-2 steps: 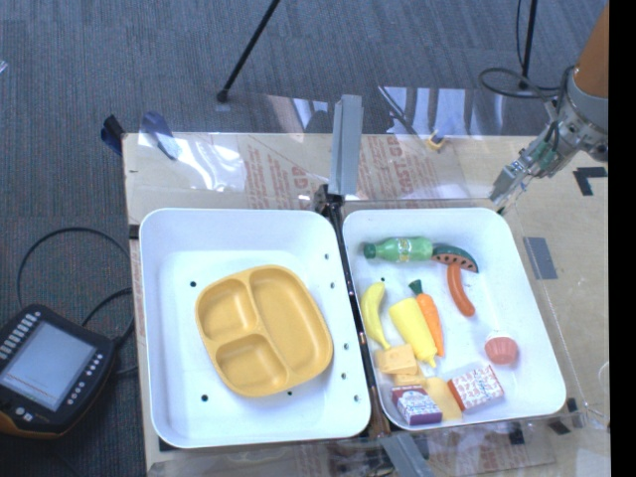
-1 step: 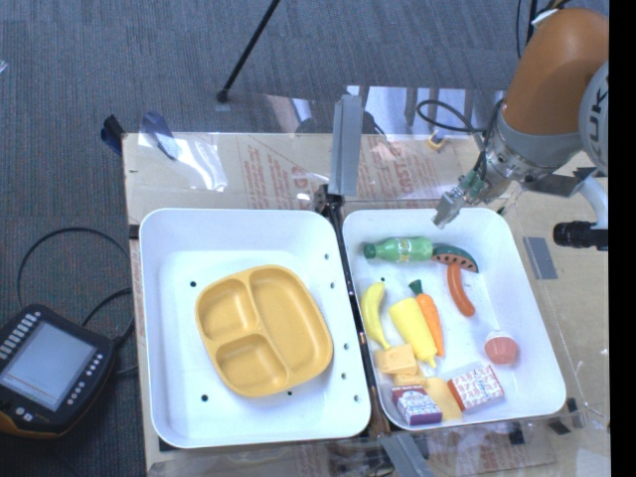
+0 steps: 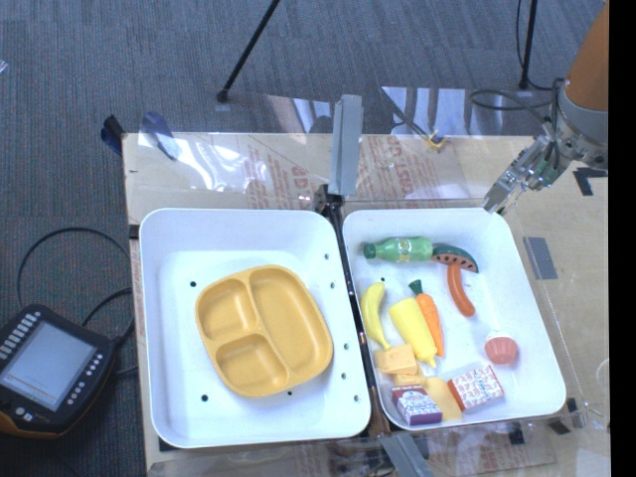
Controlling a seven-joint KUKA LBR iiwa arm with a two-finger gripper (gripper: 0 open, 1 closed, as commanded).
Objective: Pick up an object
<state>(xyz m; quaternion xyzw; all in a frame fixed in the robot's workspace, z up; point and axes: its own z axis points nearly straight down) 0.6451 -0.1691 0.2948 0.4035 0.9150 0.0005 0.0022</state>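
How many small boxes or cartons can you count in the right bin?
2, both near the front edge of the right bin: a purple and white carton and a red and white box to its right. The cheese pieces behind them might hide another.

Robot lab: teach pendant (image 3: pixel 45 371), tripod legs (image 3: pixel 256 38).
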